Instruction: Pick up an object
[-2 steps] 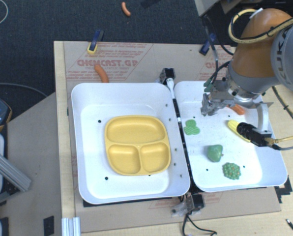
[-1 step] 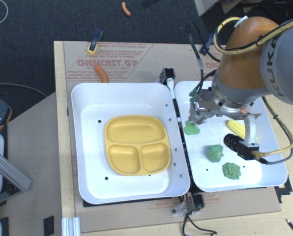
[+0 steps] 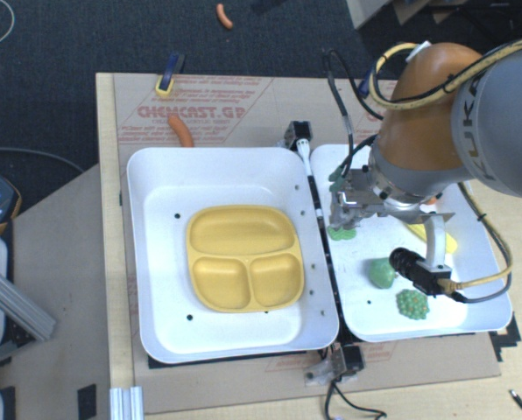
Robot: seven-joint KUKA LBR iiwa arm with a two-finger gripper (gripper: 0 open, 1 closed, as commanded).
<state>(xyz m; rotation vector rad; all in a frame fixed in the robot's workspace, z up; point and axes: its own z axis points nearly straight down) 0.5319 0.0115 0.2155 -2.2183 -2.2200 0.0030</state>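
My gripper [image 3: 342,220] hangs low over the left side of the right bin [image 3: 366,309], close to the divider between the two bins. A small green object [image 3: 341,232] lies right under its tips; whether it sits between the tips is hidden. Further right in the same bin lie a green rounded piece [image 3: 382,274], a bumpy green piece [image 3: 412,304] and a yellow item [image 3: 446,241] partly hidden behind the arm. The grey arm with its orange band [image 3: 427,112] covers the bin's back half.
The left bin [image 3: 156,191] holds a yellow three-compartment tray [image 3: 243,257]. A black fitting with a yellow cable [image 3: 419,274] hangs over the right bin. On the cardboard behind the bins lie an orange sausage-shaped piece [image 3: 181,130] and a blue-yellow clip [image 3: 168,74].
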